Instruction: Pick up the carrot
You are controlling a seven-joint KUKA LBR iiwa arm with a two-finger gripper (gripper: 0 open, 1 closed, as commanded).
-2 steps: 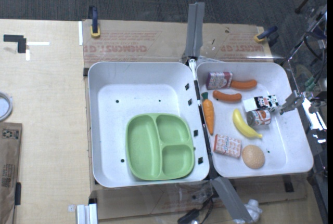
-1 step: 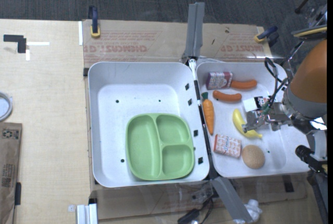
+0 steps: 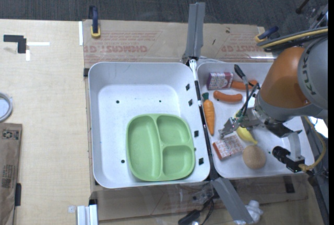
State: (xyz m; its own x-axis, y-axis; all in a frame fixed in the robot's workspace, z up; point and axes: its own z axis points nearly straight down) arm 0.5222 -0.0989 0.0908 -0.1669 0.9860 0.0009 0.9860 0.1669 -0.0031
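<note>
A: Where does the carrot (image 3: 209, 116) lie?
B: In the right bin (image 3: 292, 166), along its left wall. Its long axis runs near to far; the green top points away, the narrow tip toward the near rim.
A: And the claw (image 3: 232, 126)?
B: Just right of the carrot, over a red packet (image 3: 227, 148) and banana (image 3: 246, 134). Whether its fingers are spread cannot be told.

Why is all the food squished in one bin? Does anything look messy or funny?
Nothing is spilled or broken. The carrot lies against the right bin's left wall, close beside the gripper. The food is crowded together there, while the green tray sits crooked in the left bin.
</note>
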